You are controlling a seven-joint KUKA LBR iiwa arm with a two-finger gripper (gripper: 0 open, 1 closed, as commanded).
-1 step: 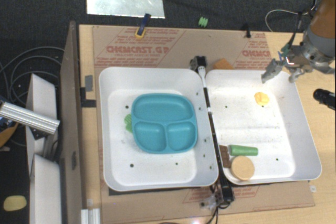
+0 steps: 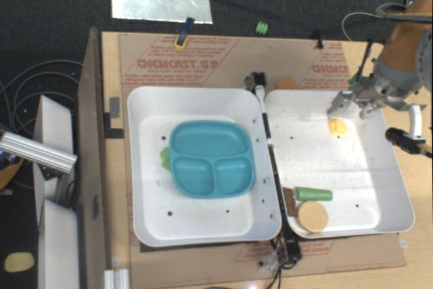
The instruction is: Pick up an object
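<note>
Pincer (image 2: 345, 107) at three o'clock, grip unreadable, above one yellow object (image 2: 337, 126); one teal tray (image 2: 211, 158) at nine.

The brown cardboard sheet (image 2: 203, 54) lying on the bench under the two bins carries red printed lettering. Near its upper left the word reads roughly "CHEMCAST", followed by letters that look like "GP". The same red print repeats near the upper right (image 2: 331, 68), slanted and too blurred to read fully.
</note>
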